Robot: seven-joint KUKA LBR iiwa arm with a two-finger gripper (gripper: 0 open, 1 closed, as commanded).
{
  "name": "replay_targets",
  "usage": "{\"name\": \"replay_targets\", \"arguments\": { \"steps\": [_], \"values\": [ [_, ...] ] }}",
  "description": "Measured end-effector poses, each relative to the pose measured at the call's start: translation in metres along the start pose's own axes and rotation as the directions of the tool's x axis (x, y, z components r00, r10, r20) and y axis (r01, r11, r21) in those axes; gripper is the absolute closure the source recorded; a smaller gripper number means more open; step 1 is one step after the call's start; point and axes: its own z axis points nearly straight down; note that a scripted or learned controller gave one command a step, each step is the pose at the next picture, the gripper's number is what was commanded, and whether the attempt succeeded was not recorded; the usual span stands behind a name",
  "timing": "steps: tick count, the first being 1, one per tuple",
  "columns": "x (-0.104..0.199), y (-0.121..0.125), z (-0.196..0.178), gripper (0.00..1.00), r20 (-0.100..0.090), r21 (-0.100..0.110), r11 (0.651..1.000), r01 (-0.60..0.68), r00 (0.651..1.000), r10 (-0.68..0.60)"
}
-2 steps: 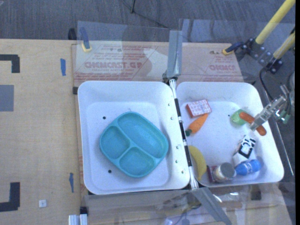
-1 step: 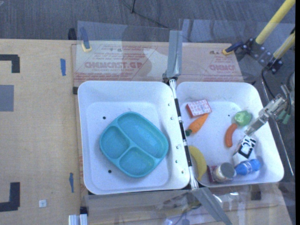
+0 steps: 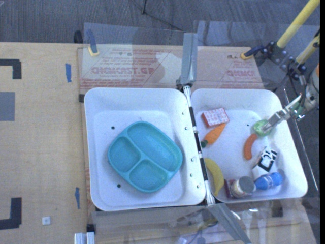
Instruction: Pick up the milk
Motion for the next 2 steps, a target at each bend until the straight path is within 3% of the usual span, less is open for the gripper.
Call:
{"name": "replay_targets", "arguments": {
  "steps": [1,2],
  "values": [
    [-0.0078,-0.0405,0.1060,0.00,-0.004,0.001,0.985,0.171,0.985,-0.171],
    [-0.0082,-0.0408,0.1059,0.00,-0.004,0.001,0.985,0.171,0.985,-0.171]
  ]
}}
